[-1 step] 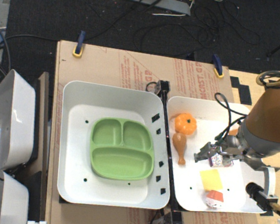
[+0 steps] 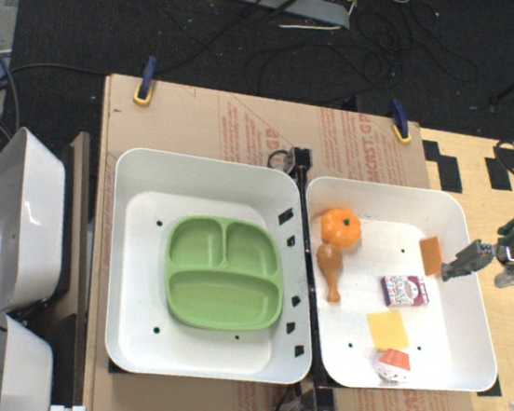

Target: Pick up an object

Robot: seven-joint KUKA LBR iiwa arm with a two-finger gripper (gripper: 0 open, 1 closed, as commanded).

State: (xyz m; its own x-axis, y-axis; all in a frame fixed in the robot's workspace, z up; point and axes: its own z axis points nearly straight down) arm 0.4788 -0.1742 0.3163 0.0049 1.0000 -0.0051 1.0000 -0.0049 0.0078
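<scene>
Bench: brown board, red print, clamped at the top edge by two clips.

Left bin: holds a green divided tray, three compartments, lying flat near the centre.

Right bin: holds six small items.
- Orange pumpkin at upper left, close to the bin's left wall.
- Drumstick touching the pumpkin's underside, thin end pointing down.
- Yellow slab, flat, lower centre.
- Purple carton, just above the slab, label too small to read.
- Orange-brown slice up the right wall slope.
- Red-and-white item near the front wall; identity not clear, too small.

Gripper: enters from the right, mostly cut off by the frame edge, so only the dark tip and some grey hardware are visible. Tip sits over the right bin's right rim, just beside the slice. Cannot tell how the jaws are set, and nothing is visibly between them. All items lie in the bin.
</scene>
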